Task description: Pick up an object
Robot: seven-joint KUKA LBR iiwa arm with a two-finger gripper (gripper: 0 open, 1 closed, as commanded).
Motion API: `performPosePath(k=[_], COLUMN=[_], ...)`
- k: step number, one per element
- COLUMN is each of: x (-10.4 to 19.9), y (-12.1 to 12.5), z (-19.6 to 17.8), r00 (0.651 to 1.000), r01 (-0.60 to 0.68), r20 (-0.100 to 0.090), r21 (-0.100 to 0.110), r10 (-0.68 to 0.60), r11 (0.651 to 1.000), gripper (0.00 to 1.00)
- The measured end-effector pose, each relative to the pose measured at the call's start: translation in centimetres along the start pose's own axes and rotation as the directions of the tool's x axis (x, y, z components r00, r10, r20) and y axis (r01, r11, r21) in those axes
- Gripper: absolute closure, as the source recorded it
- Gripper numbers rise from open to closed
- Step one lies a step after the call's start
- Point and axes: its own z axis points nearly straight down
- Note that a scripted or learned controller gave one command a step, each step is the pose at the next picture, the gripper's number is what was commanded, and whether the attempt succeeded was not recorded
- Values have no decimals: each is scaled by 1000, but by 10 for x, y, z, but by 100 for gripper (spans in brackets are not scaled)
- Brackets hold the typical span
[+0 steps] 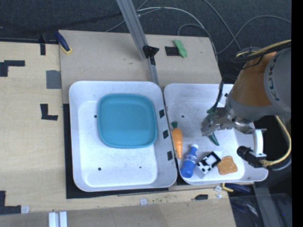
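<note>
A green object [214, 138], seemingly pinched, sits at the tool [211, 129].

A pale wooden table [28, 141] fills the left and lower part of the camera view, marked here and there with short black tape strips [46, 111] and one grey patch [53, 79]. On it lies a lighter raised board [109, 60], and a black mat [67, 150] shows at the board's lower left edge. A grey metal pole [135, 25] slants down from the top onto this board, ending at a black clamp [150, 51]. Beside the clamp lies a small green piece [180, 48]; a blue and yellow clip [63, 42] sits at the board's upper left corner. Beyond the table spreads dark grey carpet [57, 6], crossed by thin looping cables [199, 18].
</note>
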Motion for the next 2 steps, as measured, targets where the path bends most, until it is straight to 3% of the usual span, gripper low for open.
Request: performPosePath(k=[1, 2], x=[4, 4], y=[4, 4], z=[-43, -39], r00=[1000, 1000], r01=[1, 0], r20=[0, -1], r21=[1, 4], r10=[-1, 0], r11=[1000, 1000], gripper=[100, 100])
